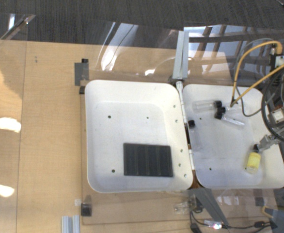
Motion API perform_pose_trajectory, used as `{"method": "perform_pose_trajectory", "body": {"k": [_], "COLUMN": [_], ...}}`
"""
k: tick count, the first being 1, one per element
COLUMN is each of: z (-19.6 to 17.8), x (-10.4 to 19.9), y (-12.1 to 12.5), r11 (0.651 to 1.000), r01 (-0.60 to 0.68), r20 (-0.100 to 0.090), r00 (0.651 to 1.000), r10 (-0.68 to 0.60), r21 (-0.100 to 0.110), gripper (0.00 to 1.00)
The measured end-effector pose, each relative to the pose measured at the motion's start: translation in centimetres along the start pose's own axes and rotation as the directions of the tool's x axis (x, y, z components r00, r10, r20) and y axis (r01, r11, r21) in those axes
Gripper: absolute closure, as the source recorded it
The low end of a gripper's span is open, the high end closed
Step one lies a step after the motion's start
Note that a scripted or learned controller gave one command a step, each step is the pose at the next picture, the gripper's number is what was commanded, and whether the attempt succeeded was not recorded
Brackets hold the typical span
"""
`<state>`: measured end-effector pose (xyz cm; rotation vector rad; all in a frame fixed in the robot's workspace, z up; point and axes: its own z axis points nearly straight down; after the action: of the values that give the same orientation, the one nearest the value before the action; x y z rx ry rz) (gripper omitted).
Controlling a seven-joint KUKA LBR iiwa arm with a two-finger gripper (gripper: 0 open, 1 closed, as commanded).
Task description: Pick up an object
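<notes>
Camera view: end effector [264, 143] state unclear, just above small yellow plastic bottle [252, 162]; centre over bottle body, descend straight

The grey robot arm [283, 106] reaches in at the right edge, trailing yellow and black cables, and its two-finger metal gripper [262, 145] points down and to the left, low.

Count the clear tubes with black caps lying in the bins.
2, both in the right bin: one tube near its upper left, the other tube just right of it, angled downward. Their black caps nearly meet. Cables at the right edge may hide more.
</notes>
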<state>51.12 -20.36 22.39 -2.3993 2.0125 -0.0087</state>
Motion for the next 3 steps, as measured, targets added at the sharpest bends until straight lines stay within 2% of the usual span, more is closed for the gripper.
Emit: {"method": "perform_pose_trajectory", "body": {"k": [1, 2, 3], "z": [-1.1, -8.9, -2.8], "x": [-0.1, -1.5, -3.1], "y": [-0.3, 2.0, -7.8], "r11": [1.000, 0.801, 0.788], "r01": [-0.002, 0.598, 0.616], "r20": [0.001, 0.001, 0.006], "r00": [1.000, 0.801, 0.788], "r10": [0.002, -0.598, -0.616], "r21": [0.006, -0.005, -0.005], "gripper": [1.00, 1.00, 1.00]}}
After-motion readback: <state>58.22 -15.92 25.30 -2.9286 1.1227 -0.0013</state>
